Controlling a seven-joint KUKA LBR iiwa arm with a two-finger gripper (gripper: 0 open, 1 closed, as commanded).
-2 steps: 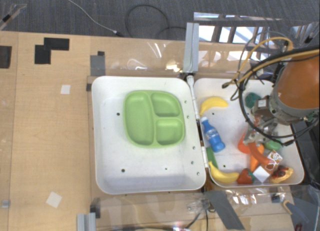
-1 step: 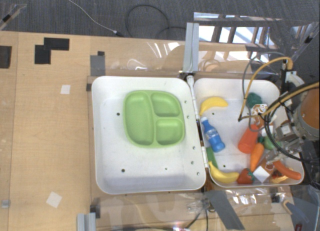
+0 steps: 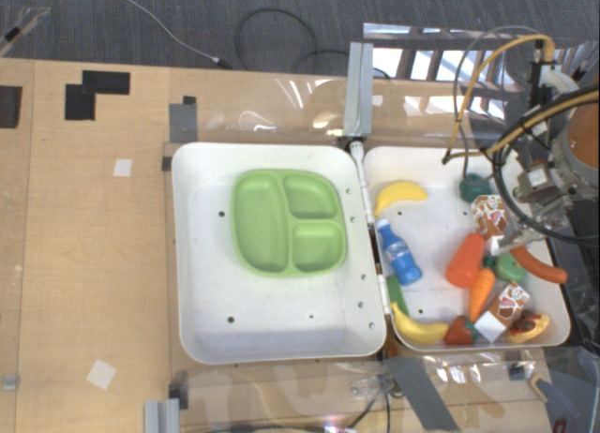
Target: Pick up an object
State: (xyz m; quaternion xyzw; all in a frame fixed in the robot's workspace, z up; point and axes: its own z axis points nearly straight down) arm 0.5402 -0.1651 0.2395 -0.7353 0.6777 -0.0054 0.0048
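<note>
The right bin (image 3: 431, 234) holds several toy foods. A yellow banana (image 3: 400, 195) lies near its back left and a blue bottle (image 3: 398, 255) lies along the left wall. A second banana (image 3: 417, 326) sits at the front. An orange piece (image 3: 466, 261) and a carrot (image 3: 480, 292) lie in the middle right. My gripper (image 3: 507, 240) hangs low over the right side of this bin, just right of the orange piece and above a small green piece (image 3: 511, 268). A red pepper (image 3: 541, 266) lies beside it.
The left bin (image 3: 202, 319) holds a green divided plate (image 3: 286, 221). A dark green toy (image 3: 475, 187) and a printed carton (image 3: 487, 215) lie at the right bin's back. More small toys (image 3: 511, 314) crowd its front right corner. Cables (image 3: 487, 75) loop above the arm.
</note>
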